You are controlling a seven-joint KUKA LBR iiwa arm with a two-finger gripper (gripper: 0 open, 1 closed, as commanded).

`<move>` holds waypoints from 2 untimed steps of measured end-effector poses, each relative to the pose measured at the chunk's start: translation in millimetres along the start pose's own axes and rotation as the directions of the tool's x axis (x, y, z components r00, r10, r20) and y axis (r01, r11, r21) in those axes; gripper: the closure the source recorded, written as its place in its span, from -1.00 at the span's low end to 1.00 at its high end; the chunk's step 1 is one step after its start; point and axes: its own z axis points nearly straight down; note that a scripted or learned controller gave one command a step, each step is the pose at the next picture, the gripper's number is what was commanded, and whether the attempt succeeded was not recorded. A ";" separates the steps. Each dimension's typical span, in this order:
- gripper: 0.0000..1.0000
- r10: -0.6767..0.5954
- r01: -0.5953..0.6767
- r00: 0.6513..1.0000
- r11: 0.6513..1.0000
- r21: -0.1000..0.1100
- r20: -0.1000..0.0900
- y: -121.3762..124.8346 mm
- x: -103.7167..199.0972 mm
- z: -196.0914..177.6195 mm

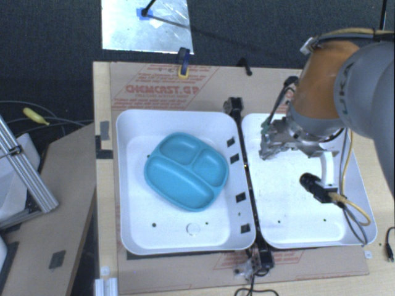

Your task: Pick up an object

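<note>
My end effector [266, 148] over the right bin [296, 227]
Its grip state I cannot tell; the blue tray [185, 171] lies in the left bin [133, 184].

Even, fairly bright overhead light washes the white bins [185, 119] almost to glare. A foil sheet [147, 16] at upper left glints. Shadows are soft and faint. The frame is slightly soft and grainy throughout.
</note>
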 end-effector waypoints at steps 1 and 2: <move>1.00 -0.011 0.011 1.000 1.000 0.002 -0.007 5.9 133.2 -3.2; 1.00 -0.002 0.002 1.000 1.000 -0.015 -0.007 -23.3 150.4 -201.8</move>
